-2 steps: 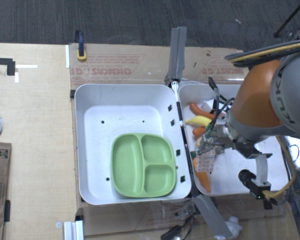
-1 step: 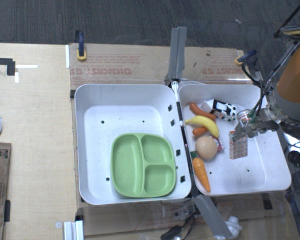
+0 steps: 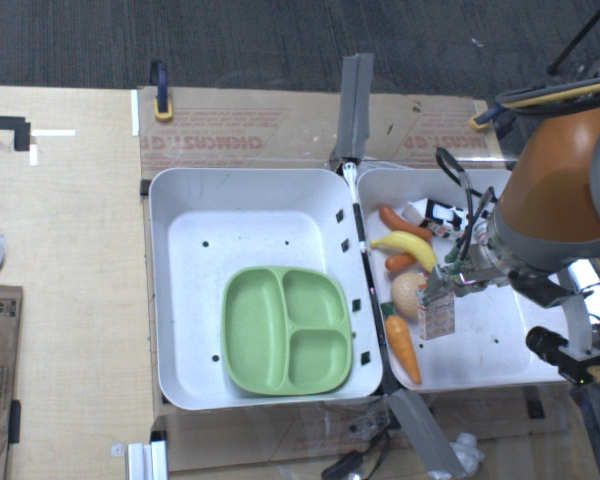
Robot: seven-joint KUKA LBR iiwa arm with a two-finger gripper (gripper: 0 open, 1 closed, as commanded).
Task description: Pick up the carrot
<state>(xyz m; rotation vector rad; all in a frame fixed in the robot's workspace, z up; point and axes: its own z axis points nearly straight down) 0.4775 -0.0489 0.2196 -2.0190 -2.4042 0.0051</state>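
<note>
While my arm [image 3: 555,183] reaches in over the right bin [image 3: 480,363], my end effector [image 3: 442,290] hangs low among the clutter there, and from this high camera I cannot tell how it is set. The carrot [image 3: 401,348] lies just below and to the camera-left of my end effector, along the bin's left wall, tip pointing toward the near edge, and it sits apart from me, resting on the bin floor. Right under my end effector stands a small carton [image 3: 436,318], so close that I cannot tell whether I am touching it. Just to its camera-left is a pale round fruit [image 3: 408,292], with a small orange piece [image 3: 400,263] above that. The banana [image 3: 405,245] curves above and left of my end effector, and a red sausage-like item [image 3: 399,220] lies farther up beyond it. A black-and-white object [image 3: 438,211] sits near the far wall, above my end effector. Well off to the camera-left, in the left bin [image 3: 180,268], a green divided plate [image 3: 286,330] lies flat. Both bins sit on the tabletop [image 3: 60,248].
</note>
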